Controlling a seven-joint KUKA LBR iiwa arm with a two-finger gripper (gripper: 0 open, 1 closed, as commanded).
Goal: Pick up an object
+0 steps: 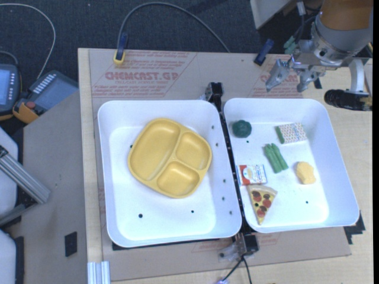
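My gripper (291, 80) hangs high above the far edge of the right bin (337, 212), fingers spread apart with nothing between them. Below it in that bin lie a dark green round piece (241, 128), a speckled pale block (291, 133), a green bean bundle (275, 157), a yellow lump (305, 173), a small red-and-white packet (253, 174) and a pizza slice (261, 203). All rest on the bin floor, apart from the gripper.
The left bin (118, 218) holds a yellow divided plate (170, 157). A black clamp (214, 91) sits at the far end of the seam between the bins. Cables and a handheld pendant (12, 87) lie off the bench at left.
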